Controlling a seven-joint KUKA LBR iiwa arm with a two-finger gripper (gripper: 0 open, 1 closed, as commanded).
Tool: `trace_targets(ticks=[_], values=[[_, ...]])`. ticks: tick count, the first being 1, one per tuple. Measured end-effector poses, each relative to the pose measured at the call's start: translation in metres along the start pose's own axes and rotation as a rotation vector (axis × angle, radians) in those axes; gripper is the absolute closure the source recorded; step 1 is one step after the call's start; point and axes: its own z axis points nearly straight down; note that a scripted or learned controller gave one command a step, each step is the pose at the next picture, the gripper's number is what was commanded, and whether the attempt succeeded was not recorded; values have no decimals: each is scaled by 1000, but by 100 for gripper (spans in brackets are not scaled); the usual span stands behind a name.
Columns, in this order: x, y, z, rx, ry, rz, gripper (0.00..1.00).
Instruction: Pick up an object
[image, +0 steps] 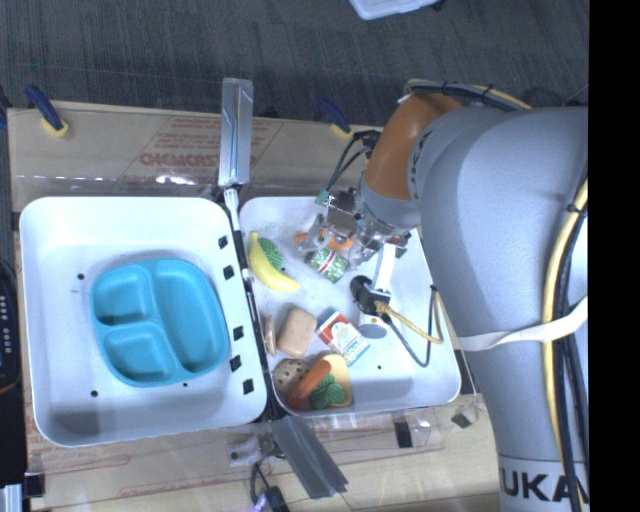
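Banana (270, 264) beside right bin's (420, 372) left wall

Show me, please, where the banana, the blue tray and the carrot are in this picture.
banana (270, 265): camera view, middle of its yellow body.
blue tray (160, 320): camera view, divider ridge between its compartments.
carrot (315, 377): camera view, middle of its orange body.

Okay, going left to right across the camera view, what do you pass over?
Blue divided plate in the left bin → banana in the right bin → gripper → grey arm.
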Motion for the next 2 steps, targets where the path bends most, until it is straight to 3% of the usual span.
trace_targets(ticks=[1, 2], values=[[1, 0, -9, 3, -1, -7, 100], [-68, -8, 10, -1, -1, 274, 100]])
